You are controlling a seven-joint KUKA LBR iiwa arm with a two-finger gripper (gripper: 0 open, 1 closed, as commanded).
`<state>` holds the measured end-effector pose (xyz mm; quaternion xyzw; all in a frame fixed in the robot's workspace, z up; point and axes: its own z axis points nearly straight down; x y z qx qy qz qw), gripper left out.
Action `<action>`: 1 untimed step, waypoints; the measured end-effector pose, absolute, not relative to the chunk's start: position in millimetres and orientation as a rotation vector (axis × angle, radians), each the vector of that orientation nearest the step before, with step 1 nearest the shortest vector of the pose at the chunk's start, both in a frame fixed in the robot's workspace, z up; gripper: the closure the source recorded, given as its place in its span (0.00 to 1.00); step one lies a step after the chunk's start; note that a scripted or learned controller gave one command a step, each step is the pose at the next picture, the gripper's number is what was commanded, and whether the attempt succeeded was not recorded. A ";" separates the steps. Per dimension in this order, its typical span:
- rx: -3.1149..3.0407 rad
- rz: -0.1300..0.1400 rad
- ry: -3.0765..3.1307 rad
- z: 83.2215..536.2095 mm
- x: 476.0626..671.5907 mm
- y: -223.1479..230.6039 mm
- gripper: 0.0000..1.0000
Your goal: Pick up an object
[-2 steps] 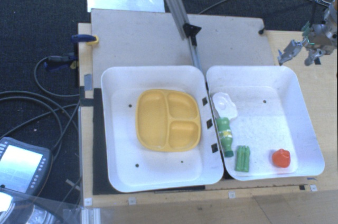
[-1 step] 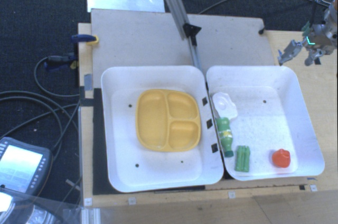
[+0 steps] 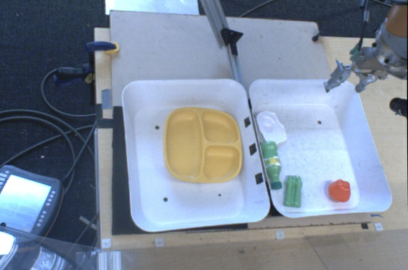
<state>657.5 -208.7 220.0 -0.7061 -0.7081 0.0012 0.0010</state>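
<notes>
Two bins: set side by side on the bench, the left bin [image 3: 137, 198] and the right bin [image 3: 370, 135].
Left bin contents: a yellow divided plate [image 3: 203, 144], lying flat near the middle.
Right bin contents: a white crumpled piece [image 3: 271, 127] by the left wall, a green bottle [image 3: 272, 163] just near of it, a small green ribbed block [image 3: 292, 191] and an orange-red cap-like piece [image 3: 340, 190] toward the near edge.
Gripper [image 3: 348, 78]: seen over the far right corner of the right bin, fingers spread apart, nothing pinched between them.
Step in hand: judged to be the approach; no object has been picked yet.
Likely target: cannot be told; the orange-red piece and the green block stand apart from their neighbours and would be the easiest.
Advice: the gripper should be centred over one object, lowered straight down with fingers spread on either side, and closed only once the object lies between them.
Risk: the bottle and white piece touch the bin wall, so a finger may be blocked there.
</notes>
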 end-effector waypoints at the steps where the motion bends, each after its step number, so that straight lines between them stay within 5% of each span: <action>1: -2.213 0.002 -2.229 177.8 658.0 -204.5 0.00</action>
